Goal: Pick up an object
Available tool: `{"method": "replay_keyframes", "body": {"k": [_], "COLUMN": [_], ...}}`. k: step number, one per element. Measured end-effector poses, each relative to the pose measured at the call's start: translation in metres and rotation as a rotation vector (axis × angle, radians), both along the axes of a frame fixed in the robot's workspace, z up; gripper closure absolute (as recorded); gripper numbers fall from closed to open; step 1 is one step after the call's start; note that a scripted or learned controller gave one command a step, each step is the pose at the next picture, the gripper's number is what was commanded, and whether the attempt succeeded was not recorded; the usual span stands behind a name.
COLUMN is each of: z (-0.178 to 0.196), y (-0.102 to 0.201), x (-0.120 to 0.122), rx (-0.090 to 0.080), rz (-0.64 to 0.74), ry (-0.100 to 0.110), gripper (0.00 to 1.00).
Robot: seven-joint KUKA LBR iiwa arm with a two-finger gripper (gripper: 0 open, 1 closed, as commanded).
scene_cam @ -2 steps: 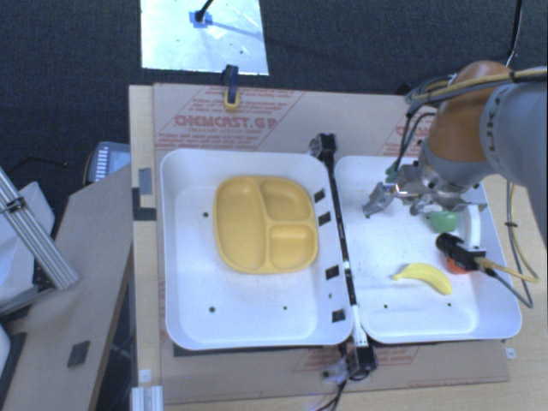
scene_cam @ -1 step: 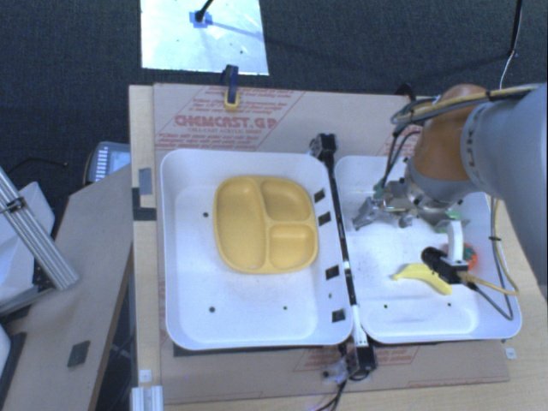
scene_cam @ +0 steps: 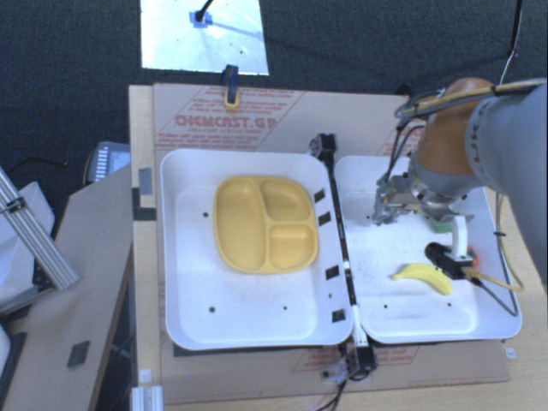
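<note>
A yellow banana [scene_cam: 421, 276] lies in the right bin [scene_cam: 411, 324], toward its front right. My gripper [scene_cam: 384, 209] hangs low over the back half of that bin, up and to the left of the banana and apart from it. Nothing shows between its tips. A small green thing [scene_cam: 441, 224] peeks out from under the wrist, mostly hidden by it. In the left bin [scene_cam: 197, 315] a yellow divided plate [scene_cam: 264, 223] lies flat near the middle.
A black divider strip [scene_cam: 336, 238] runs between the two bins. Both bins rest on a cardboard sheet [scene_cam: 231, 120] on the bench. The grey arm with its orange band [scene_cam: 449, 135] leans in over the right bin's back right corner.
</note>
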State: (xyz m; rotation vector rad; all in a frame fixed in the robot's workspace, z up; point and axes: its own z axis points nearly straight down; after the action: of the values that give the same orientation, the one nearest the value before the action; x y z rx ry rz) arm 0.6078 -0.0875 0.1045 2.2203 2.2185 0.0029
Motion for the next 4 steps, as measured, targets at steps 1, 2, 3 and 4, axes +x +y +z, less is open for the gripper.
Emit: {"method": "replay_keyframes", "body": {"k": [1,2,3,4], "z": [0.044,0.108,0.154,0.195], "y": [0.0,0.002,0.005,0.005], "x": [-0.003,0.003,0.01,0.011], "rx": [0.0,0.0,0.0,0.0], "rz": [0.0,0.005,0.007,0.007], "ry": [-0.002,-0.005,-0.004,-0.003], "gripper": [1.0,1.0,1.0,1.0]}}
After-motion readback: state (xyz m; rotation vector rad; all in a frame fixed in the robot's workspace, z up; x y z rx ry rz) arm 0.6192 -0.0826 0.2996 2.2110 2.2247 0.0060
